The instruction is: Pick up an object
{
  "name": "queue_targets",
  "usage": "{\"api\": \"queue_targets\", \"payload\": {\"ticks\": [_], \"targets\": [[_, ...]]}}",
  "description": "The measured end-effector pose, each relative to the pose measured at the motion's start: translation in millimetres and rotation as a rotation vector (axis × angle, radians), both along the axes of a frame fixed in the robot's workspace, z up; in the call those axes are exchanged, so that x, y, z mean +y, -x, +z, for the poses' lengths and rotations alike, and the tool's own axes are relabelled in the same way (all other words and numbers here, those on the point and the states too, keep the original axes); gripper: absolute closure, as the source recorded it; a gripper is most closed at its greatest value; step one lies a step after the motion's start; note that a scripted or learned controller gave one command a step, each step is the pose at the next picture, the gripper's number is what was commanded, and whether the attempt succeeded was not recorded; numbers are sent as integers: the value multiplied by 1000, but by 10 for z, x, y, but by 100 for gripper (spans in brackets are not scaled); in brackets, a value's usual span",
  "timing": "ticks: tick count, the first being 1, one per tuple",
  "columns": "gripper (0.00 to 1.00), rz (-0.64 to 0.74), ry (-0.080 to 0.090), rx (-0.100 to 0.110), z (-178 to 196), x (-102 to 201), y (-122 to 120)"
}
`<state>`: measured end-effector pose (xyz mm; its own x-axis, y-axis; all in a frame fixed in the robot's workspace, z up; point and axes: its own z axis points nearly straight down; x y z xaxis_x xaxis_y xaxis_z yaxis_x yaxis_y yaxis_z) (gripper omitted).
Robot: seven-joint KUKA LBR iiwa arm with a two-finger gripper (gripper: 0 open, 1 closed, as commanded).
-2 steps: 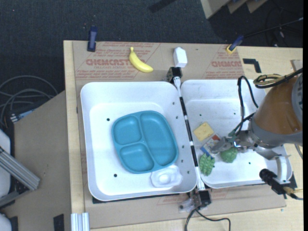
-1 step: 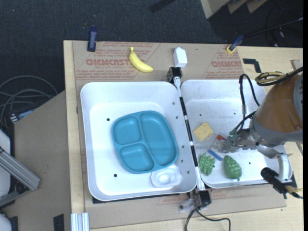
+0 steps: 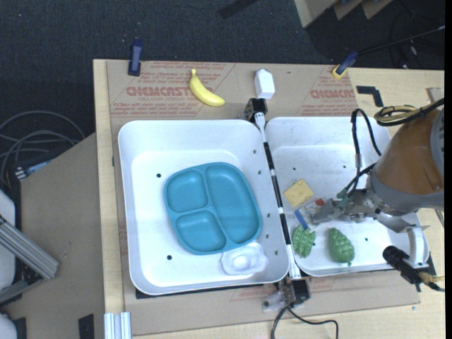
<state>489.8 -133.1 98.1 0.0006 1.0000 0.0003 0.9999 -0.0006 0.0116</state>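
Claw: low in the right bin, reaching in from the right; its tip is over the bin floor near the yellow block; whether it is spread or pressed together I cannot tell, and nothing can be seen between its ends
Arm: grey with an orange band, coming in over the right bin's right side, with a black cable looping above it
Yellow block: flat on the right bin's floor, just up and left of the claw tip
Leafy green toy: near the right bin's front left corner, below the claw
Bumpy green toy: just right of the leafy one, near the front wall
Right bin: white and shallow, touching the left bin along a shared divider
Left bin: white, holding the plate and the cup
Blue plate: three sections, in the middle of the left bin
Clear cup: lying at the plate's front edge
Banana: on the counter behind the left bin
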Motion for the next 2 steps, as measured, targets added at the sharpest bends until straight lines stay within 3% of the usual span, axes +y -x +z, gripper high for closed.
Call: {"api": "queue_targets", "payload": {"ticks": [1, 2], "targets": [[0, 1, 2, 5, -107, 376, -311], [0, -1, 1, 5, -104, -154, 82]]}}
